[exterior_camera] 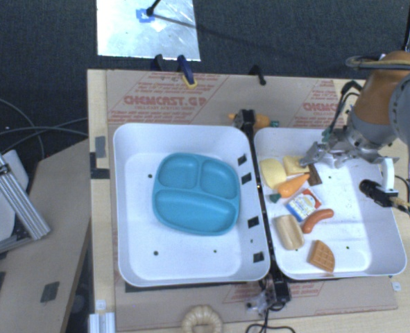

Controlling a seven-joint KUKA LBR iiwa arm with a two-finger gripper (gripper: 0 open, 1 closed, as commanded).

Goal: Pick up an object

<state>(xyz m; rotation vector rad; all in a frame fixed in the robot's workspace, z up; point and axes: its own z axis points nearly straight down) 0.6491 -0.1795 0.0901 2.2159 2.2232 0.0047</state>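
— Since the arm comes in from the right, where does its gripper (320, 152) sit?

— Low over the upper part of the right bin (385, 255), near the top of the food pile. Whether it is spread or pressed together, I cannot tell; the metal parts blur into one another.

— Is anything caught in it?

— Nothing that I can make out, so I judge the pick not yet made. This looks like the approach step, lining up above a target.

— What lies there to choose from?

— A yellow cheese wedge (272, 171) with an orange carrot (293, 184) just below it, a small dark piece (314, 175) beside them, a printed packet (303, 204), a sausage (316, 218), a bread roll (288, 232), and a waffle (322, 255) lowest of all. The cheese, the carrot and the dark piece are nearest the gripper.

— And the left bin (132, 207)?

— It carries a blue divided plate (195, 193), well apart from the arm.

— What does the next move call for?

— Probably a short descent onto one of the near pieces, centred on it. They crowd together, so a poor line could nudge a neighbour instead of taking hold.
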